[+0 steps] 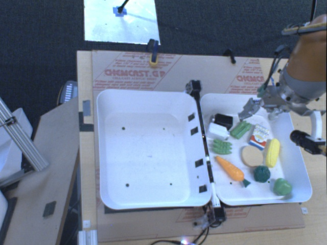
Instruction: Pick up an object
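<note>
You see the gripper (pixel 254 107) hovering over the far part of the right bin (pixel 301 180), its fingers parted with nothing between them. Just below it lie a green pod (pixel 240 130) and a black block (pixel 223 120) (the carrot (pixel 229 168) sits nearer the front).

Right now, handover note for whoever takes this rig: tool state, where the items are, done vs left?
Tool: above the far edge of the right bin, nothing seen between its fingers; open or shut cannot be told.
Items, all in the right bin: carrot, corn cob, green leafy piece, green pod, black block, white block, broccoli, green round piece.
Left bin: holds no items.
Done: no pick yet.
Left: grasp one item and lift it.
</note>
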`<state>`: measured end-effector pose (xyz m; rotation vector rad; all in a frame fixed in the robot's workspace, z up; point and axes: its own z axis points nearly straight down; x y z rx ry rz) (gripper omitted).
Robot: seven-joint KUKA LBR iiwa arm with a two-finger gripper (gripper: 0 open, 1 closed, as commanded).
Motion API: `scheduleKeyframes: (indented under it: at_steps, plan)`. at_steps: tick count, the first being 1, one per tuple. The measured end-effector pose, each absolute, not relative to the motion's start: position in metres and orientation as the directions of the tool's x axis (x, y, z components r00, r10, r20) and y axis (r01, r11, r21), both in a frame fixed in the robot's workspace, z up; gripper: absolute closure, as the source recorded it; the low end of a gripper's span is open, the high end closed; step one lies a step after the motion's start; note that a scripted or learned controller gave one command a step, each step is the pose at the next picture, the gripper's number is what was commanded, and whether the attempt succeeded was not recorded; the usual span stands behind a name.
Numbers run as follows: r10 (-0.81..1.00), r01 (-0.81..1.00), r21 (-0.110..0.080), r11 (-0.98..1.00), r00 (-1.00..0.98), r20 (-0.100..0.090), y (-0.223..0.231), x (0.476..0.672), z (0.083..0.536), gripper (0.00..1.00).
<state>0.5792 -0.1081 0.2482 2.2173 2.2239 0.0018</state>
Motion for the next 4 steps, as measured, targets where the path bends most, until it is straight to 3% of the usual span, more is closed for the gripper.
scheduleKeyframes:
  at_steps: [1,2,3,4]
  plan:
    - [1.000,1.000,-0.001,0.010,-0.010,0.002,-0.029,0.605,0.193,0.00]
    - [1.000,1.000,0.003,0.011,-0.011,0.002,0.039,0.626,0.184,0.00]
    - [1.000,1.000,0.015,-0.004,0.004,-0.003,-0.033,0.609,0.326,0.00]
    - [1.000,1.000,0.007,0.006,-0.006,-0.001,-0.029,0.609,0.329,1.00]
